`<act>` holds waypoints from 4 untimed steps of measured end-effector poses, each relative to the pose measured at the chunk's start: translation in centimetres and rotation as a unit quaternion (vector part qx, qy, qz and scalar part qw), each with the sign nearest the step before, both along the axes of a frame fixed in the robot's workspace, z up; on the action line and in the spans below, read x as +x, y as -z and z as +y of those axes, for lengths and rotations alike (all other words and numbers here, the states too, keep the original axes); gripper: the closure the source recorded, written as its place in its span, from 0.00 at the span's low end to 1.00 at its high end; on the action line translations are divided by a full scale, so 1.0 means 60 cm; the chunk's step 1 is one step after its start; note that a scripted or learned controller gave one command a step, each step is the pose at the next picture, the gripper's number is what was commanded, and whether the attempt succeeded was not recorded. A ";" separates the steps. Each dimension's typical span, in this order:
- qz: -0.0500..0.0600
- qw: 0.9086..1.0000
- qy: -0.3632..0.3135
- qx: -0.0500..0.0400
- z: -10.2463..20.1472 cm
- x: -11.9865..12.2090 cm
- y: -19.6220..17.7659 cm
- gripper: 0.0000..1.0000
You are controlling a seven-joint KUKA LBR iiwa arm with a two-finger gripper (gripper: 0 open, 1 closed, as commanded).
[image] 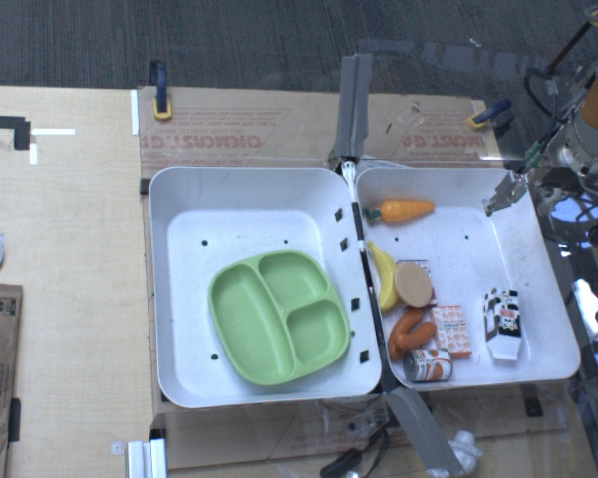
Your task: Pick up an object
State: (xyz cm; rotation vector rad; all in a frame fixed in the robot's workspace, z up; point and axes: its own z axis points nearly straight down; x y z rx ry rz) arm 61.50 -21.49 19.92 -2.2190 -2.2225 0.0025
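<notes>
Right bin (538, 267) holds an orange carrot (404, 210) at the top, a yellow banana (383, 275), a tan round (414, 285), sausages (409, 332), a can (428, 365) and small cartons (503, 324). Hand (505, 193) over the bin's upper right edge; can't tell its state. Green divided plate (279, 317) in left bin.

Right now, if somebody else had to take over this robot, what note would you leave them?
Gripper: near the right bin's far right corner, nothing visibly in it; I cannot tell its finger state.
Right bin: carrot at the far side; banana, round brown piece, sausages, can and small red packet along the left wall; black-and-white carton at the right.
Left bin: green divided plate.
Done: nothing picked.
Left: grasp and lift one object.
</notes>
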 end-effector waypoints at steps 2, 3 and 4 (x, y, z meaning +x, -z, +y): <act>0.001 1.000 -0.001 0.008 0.005 -0.184 0.181 0.00; 0.000 1.000 0.002 0.003 -0.003 -0.185 0.165 1.00; 0.000 0.997 0.078 0.000 0.042 -0.152 -0.011 1.00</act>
